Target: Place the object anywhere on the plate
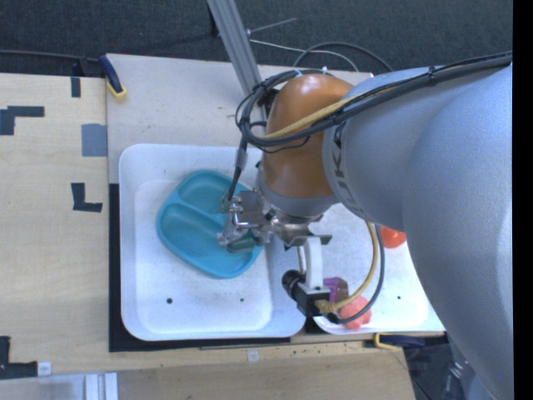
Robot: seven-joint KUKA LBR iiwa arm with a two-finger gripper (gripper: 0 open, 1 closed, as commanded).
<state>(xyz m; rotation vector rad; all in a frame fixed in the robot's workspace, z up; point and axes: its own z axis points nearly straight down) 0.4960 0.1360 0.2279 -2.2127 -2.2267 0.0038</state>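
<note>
Teal divided plate (pixel 196 219) lies in the left bin (pixel 137 307), directly beneath the pincer (pixel 239 238). A small dark green object (pixel 245 242) appears clamped between its fingers, over the plate's near rim. Judgement: shift further over the plate's middle before releasing, lest it drop off the rim.

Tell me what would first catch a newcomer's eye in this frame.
The big grey arm with its orange band fills the right side, reaching down over the seam between the two white bins. Next comes the blue divided plate in the left bin, with the gripper at its right edge over something small and dark green. Small pink, purple and orange objects lie in the right bin, near the arm.
</note>
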